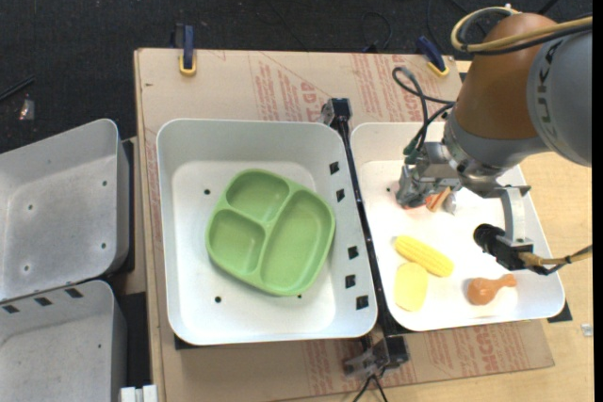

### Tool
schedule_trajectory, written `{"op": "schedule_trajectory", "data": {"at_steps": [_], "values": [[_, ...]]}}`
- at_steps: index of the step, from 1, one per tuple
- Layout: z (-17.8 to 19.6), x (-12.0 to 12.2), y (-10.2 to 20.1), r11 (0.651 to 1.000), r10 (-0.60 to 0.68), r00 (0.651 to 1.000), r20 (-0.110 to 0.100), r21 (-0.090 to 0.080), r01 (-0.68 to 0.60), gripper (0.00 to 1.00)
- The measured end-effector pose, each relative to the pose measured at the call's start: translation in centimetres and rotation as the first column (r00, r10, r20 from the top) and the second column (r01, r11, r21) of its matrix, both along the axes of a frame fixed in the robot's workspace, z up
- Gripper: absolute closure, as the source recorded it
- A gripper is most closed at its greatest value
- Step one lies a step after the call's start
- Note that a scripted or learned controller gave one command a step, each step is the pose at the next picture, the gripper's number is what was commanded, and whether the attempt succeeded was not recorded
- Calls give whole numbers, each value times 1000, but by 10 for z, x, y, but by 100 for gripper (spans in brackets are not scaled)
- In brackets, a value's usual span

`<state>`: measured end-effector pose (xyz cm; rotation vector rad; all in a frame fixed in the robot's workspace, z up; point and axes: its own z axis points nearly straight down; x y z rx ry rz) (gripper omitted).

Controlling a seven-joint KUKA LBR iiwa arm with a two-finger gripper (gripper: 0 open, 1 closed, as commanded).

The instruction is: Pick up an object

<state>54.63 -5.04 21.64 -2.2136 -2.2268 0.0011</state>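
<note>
Item: claw (421, 193), low in the right bin (542, 297), finger state indiscernible, directly over an orange piece (436, 200); corn (423, 255) lies nearer the camera (long axis slanted).

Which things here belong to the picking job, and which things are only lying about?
For the job:
- gripper, low in the right bin
- orange item right beside it
- corn cob
- pale yellow piece
- brown drumstick

Lying about:
- green divided plate in the left bin
- yellow clamp on the bench edge
</note>
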Motion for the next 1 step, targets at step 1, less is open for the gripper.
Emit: {"op": "schedule_trajectory", "data": {"at_steps": [1], "values": [[-6, -20, 52, 1000, -1, 1000, -2, 0, 1, 100]]}}
